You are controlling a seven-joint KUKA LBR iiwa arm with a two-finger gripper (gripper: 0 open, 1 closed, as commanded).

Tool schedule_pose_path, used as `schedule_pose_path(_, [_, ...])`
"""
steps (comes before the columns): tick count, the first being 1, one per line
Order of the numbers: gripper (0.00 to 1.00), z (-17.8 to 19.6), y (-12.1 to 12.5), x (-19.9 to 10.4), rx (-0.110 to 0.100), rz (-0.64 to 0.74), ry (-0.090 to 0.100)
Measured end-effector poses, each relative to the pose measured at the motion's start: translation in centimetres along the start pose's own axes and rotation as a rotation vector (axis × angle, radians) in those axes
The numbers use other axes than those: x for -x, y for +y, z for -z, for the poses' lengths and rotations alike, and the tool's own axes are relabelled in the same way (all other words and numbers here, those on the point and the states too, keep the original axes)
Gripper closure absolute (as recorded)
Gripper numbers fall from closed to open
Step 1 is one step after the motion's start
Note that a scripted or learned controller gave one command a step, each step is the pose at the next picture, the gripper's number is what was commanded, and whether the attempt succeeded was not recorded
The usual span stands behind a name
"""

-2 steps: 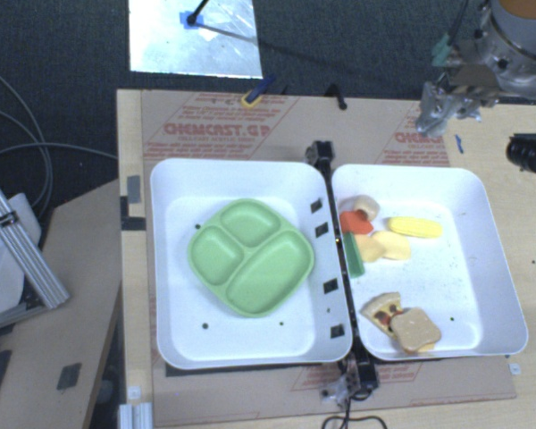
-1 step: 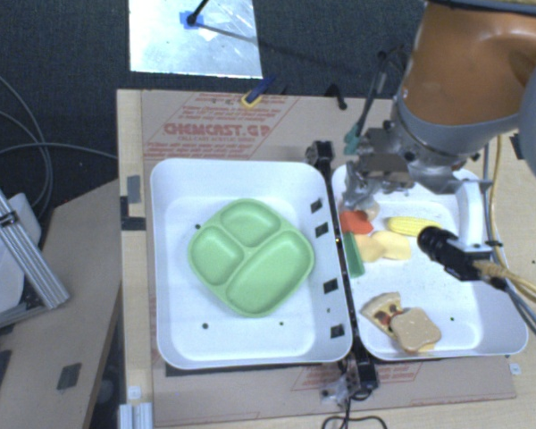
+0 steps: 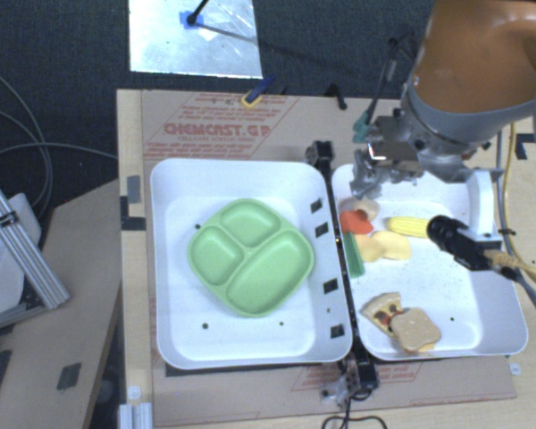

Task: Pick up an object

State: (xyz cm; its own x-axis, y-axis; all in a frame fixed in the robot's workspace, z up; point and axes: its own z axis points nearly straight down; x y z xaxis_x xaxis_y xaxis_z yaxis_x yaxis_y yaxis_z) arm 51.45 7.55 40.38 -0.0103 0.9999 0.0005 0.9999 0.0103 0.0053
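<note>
My gripper (image 3: 368, 182) hangs over the far left corner of the right bin (image 3: 491, 329), under the grey and orange arm. Just below it lie a tan mushroom-like piece (image 3: 363, 208) and a red piece (image 3: 356, 225). A green stick (image 3: 353, 254) lies along the bin's left wall. A yellow corn cob (image 3: 409, 228) and a pale yellow wedge (image 3: 384, 248) sit in the middle. A toy sandwich slice (image 3: 383, 311) and a bread-like piece (image 3: 416, 331) rest near the front. Nothing is seen in the gripper.
The left bin (image 3: 174, 329) holds a green divided plate (image 3: 250, 256). A black cylinder with cables (image 3: 457, 240) juts in over the right bin from the right. The divider with black clips (image 3: 333, 239) separates the bins. Cardboard lies under both.
</note>
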Motion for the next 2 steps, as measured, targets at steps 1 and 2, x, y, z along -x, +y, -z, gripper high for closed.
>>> schedule_pose_path(1, [1.00, 1.6, -2.8, 0.4, -0.001, -0.004, 0.001])
schedule_pose_path(2, [1.00, -21.5, -3.1, -2.4, -0.019, -0.009, -0.002])
